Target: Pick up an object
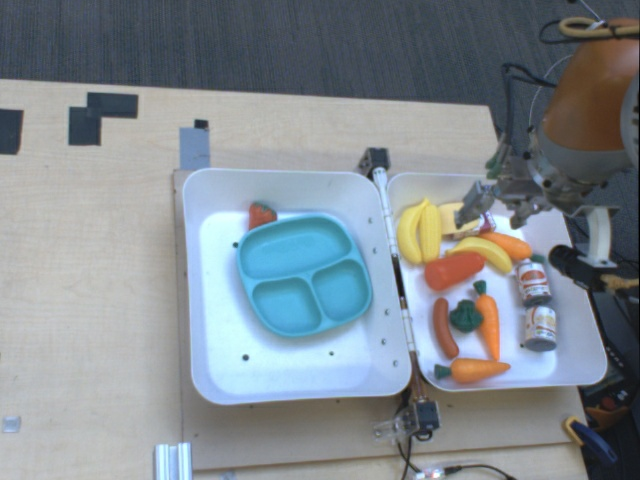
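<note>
The gripper (487, 205) is positioned over the upper part of the right bin (590, 360), at the frame's right; whether its jaws are apart or together cannot be determined. Directly below it lie bananas (421, 230), a red pepper (455, 268), carrots (487, 326) and two small cans (536, 302). The left bin (215, 373) holds a blue divided tray (300, 273).

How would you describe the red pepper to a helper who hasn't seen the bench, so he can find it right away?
Look in the right bin, the one crowded with toy food. Near its middle, just below the yellow bananas and beside the divider, lies the red pepper. It is the one fat, glossy red piece; the sausage below it is thinner and darker, the carrots orange.
</note>
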You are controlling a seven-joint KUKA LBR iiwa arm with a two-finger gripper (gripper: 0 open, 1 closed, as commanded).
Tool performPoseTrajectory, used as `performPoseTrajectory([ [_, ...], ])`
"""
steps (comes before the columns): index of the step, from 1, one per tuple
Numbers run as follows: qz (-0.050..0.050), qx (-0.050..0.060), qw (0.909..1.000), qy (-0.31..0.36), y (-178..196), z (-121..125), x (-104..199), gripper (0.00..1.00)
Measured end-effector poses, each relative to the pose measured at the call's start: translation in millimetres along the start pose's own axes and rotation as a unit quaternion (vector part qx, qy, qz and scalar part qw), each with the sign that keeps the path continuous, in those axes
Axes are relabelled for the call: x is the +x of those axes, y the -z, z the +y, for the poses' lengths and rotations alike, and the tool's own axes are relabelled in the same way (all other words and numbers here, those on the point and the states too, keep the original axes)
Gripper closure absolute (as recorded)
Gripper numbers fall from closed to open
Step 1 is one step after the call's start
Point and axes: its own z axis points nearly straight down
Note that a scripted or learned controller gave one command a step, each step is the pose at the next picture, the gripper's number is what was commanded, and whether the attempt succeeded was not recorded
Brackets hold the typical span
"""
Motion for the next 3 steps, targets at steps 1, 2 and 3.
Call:
performPoseTrajectory([
  [1,0.0,0.002,1.0,-0.002,-130.5,-36.9,-57.2,0.0],
  [2,0.0,-0.001,1.0,-0.001,-118.6,-34.5,-56.2,1.0],
  [3,0.0,-0.001,1.0,0.0,-118.7,-34.6,-56.1,0.0],
])
